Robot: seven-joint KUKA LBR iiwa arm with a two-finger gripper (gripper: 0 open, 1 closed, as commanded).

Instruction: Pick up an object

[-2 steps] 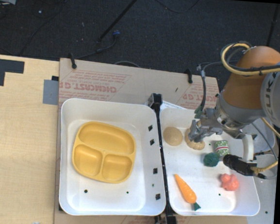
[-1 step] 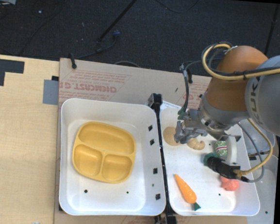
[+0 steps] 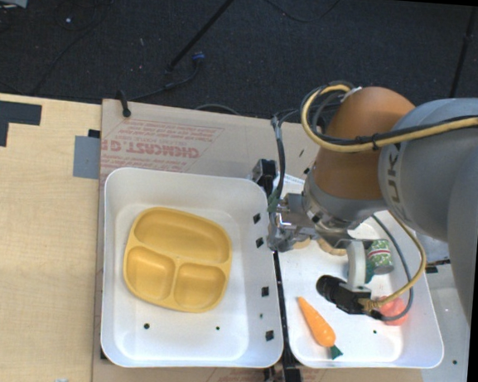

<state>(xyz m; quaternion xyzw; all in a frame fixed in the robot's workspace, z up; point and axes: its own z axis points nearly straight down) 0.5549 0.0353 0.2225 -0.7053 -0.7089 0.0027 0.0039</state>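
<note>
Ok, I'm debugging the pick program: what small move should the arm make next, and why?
Probably slide the gripper toward the carrot. The gripper sits at the right bin's inner rim, seemingly over no object, while the carrot lies apart from other things.

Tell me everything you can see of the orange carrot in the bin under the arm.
The carrot is a small toy, bright orange, smooth and plastic-looking, with a short dark green stub at one end. It lies flat on the white floor of the bin, near the front, slanted: the orange tip points toward the view's upper left and the green stub toward the lower right. It looks whole, and nothing but the bin floor seems to touch it.
</note>
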